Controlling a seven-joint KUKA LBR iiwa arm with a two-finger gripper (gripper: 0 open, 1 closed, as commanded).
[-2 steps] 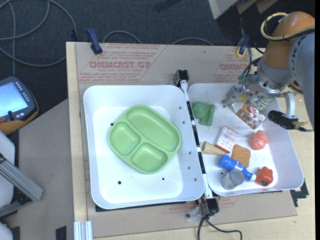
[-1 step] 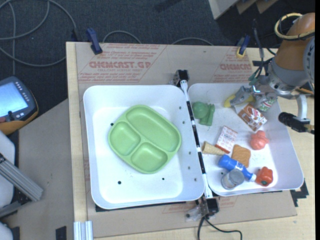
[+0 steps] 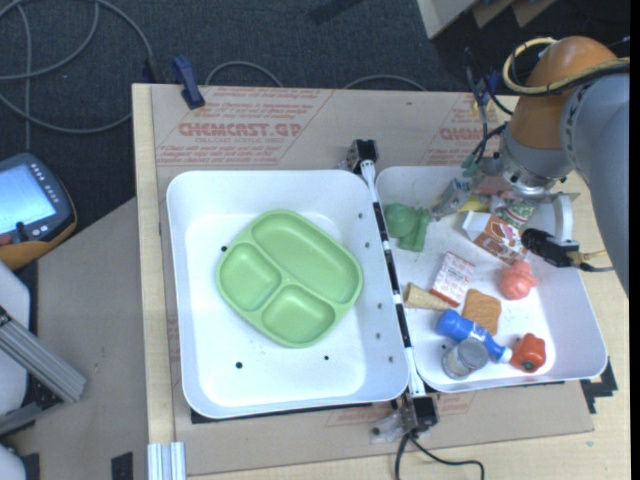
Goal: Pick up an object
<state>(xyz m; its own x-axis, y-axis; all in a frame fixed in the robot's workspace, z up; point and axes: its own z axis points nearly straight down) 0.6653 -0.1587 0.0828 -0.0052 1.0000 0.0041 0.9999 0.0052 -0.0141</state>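
Left bin (image 3: pixel 190 268) on the counter (image 3: pixel 150 168): green divided tray (image 3: pixel 290 276). Right bin (image 3: pixel 580 318): green toy (image 3: pixel 407 224), cracker (image 3: pixel 482 310), blue bottle (image 3: pixel 462 326), tin can (image 3: pixel 460 359), pink object (image 3: pixel 516 281), red pepper (image 3: pixel 530 352). Gripper (image 3: pixel 487 196) low at the bin's far side; finger state cannot be told

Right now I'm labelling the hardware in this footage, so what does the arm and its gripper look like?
The arm is grey and rounded, with a glossy orange band above the wrist. A yellow-and-black cable loops beside that band, and thinner wires run down toward the wrist. Below sits a pale metallic wrist flange, then the gripper, small and grey; its details are too small to make out.
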